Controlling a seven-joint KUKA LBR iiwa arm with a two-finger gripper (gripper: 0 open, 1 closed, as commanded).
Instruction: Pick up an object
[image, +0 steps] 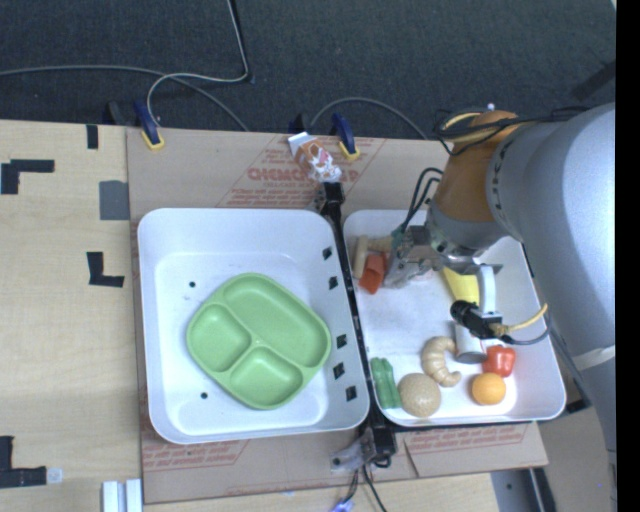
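Wooden desk (60, 330) bears two bins; hand (405, 268) hangs near the right bin's (540, 405) back-left corner by a carrot (372, 272), grip unclear.

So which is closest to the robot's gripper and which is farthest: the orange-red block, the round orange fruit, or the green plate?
From the gripper:
1. Orange-red block, right beside it in the right bin.
2. Round orange fruit, at that bin's near right corner.
3. Green plate, over in the left bin.
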